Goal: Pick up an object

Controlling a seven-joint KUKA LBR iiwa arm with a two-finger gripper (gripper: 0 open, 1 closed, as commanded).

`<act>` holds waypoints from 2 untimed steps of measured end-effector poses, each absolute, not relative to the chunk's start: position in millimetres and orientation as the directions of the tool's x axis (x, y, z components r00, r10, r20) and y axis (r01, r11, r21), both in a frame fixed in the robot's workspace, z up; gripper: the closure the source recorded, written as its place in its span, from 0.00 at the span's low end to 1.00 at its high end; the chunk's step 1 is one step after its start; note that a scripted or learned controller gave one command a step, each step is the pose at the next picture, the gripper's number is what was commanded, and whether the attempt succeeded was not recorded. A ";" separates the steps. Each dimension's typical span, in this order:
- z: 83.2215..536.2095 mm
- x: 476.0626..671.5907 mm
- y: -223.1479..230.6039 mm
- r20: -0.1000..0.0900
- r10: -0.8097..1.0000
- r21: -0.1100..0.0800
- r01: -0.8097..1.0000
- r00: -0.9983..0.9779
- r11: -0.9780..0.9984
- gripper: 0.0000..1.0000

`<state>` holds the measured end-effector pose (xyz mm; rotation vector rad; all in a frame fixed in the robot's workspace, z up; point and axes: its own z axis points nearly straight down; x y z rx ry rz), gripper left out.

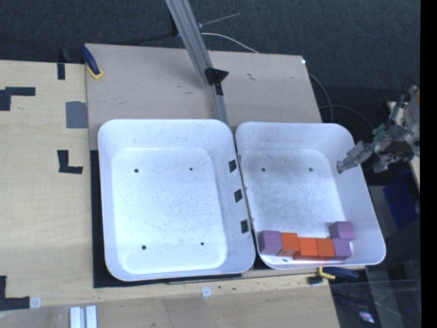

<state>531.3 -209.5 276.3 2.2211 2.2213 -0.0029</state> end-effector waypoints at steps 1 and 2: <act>278.9 522.6 -208.9 -0.001 1.000 -0.001 1.000 -0.001 0.001 0.00; 276.7 509.4 -209.3 -0.001 1.000 -0.002 1.000 0.000 0.000 0.00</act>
